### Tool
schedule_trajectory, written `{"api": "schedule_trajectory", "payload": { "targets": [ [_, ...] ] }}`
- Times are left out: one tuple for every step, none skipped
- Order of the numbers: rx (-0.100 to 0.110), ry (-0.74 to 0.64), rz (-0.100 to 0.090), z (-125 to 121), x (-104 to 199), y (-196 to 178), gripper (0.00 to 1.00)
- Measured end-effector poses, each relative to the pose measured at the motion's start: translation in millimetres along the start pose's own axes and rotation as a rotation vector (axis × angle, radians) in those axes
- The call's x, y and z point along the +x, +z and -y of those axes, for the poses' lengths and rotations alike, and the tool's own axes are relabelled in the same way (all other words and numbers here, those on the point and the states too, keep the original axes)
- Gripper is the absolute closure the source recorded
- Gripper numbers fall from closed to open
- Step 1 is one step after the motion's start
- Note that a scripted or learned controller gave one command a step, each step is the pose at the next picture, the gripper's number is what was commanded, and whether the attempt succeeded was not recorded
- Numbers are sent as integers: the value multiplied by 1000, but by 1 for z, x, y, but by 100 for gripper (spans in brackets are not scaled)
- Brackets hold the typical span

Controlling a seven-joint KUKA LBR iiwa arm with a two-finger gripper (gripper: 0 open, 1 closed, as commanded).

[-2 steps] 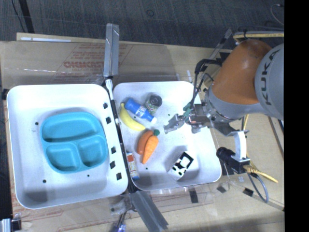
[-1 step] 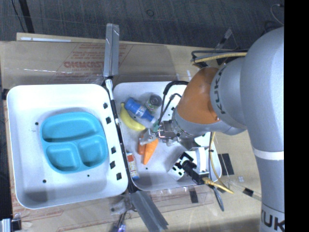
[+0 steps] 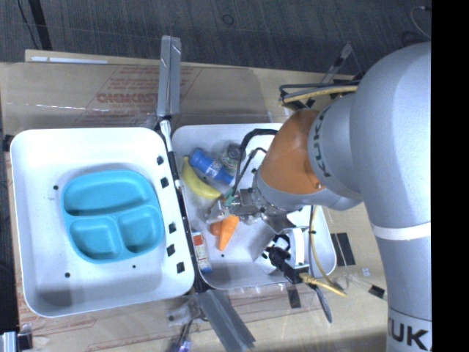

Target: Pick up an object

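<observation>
While the arm (image 3: 344, 152) reaches into the right bin (image 3: 220, 270), the jaws (image 3: 236, 205) are seen low over the orange carrot (image 3: 225, 231); their state cannot be told. A banana (image 3: 199, 183) and blue bottle (image 3: 209, 165) crowd the bin's far-left corner. A blue tray (image 3: 110, 213) sits in the left bin (image 3: 44, 160).

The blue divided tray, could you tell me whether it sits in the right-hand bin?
No, the blue divided tray lies in the left bin, apart from the toys.

Left bin (image 3: 29, 196) has a divided tray (image 3: 110, 215) sitting in the middle. In the right bin (image 3: 220, 273), a bottle (image 3: 209, 166) lies against a banana (image 3: 199, 184), with a toy carrot (image 3: 225, 231) just below them under the gripper (image 3: 238, 207).
</observation>
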State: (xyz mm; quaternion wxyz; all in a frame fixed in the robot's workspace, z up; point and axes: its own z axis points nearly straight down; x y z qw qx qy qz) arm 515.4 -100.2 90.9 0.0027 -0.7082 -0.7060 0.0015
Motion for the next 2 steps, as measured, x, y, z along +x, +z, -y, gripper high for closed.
{"api": "schedule_trajectory", "payload": {
  "targets": [
    [-3,-6,0,-2,1,-12,100],
    [-3,-130,2,-54,13,-101,100]
  ]
}}
